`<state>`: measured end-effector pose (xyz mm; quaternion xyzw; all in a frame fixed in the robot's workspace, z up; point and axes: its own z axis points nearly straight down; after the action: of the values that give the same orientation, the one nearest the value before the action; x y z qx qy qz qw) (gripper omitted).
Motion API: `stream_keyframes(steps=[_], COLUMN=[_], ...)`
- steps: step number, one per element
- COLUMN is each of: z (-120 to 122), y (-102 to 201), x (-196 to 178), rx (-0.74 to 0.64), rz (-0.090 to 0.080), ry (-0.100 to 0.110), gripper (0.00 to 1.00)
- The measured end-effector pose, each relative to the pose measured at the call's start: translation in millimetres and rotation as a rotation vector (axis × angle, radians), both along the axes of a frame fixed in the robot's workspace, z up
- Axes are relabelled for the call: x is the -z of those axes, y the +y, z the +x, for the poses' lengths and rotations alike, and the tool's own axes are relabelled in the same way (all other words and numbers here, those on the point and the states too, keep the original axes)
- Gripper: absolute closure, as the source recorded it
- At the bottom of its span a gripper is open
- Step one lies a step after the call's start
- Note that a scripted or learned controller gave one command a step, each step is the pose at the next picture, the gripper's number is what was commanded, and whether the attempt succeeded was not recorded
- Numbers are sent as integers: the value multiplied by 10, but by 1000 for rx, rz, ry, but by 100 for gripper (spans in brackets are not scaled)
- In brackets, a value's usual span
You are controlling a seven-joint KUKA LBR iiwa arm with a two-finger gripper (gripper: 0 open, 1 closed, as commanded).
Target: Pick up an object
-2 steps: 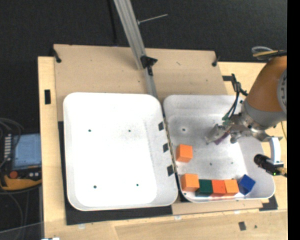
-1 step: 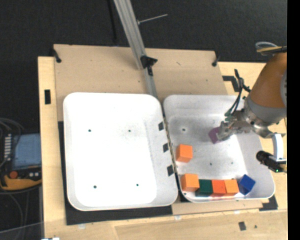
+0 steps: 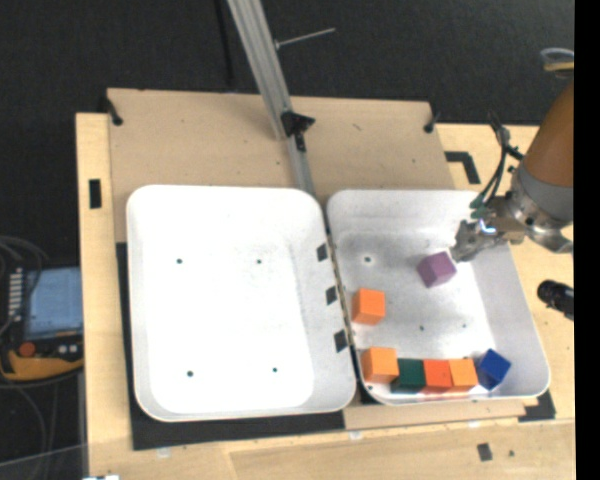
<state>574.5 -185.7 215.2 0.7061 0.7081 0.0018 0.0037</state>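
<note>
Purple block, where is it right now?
The purple block lies in the right bin, upper middle, just left of the hand, above the lone orange block.

No legible text, label, brand, number or sign anywhere on bench, bins or blocks.

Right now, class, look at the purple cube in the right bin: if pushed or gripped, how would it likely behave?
The purple cube looks like a small solid block with flat faces, so it would probably slide, not roll. It sits alone on the smooth right bin floor, so a nudge may skid it. It seems rigid and likely light, suiting the end effector nearby.
</note>
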Motion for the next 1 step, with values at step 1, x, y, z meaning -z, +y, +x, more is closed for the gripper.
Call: stream_keyframes(steps=[1], z=[-59], y=[-1], x=[-617], rx=[0], rz=[0], ry=[-1], gripper=[100])
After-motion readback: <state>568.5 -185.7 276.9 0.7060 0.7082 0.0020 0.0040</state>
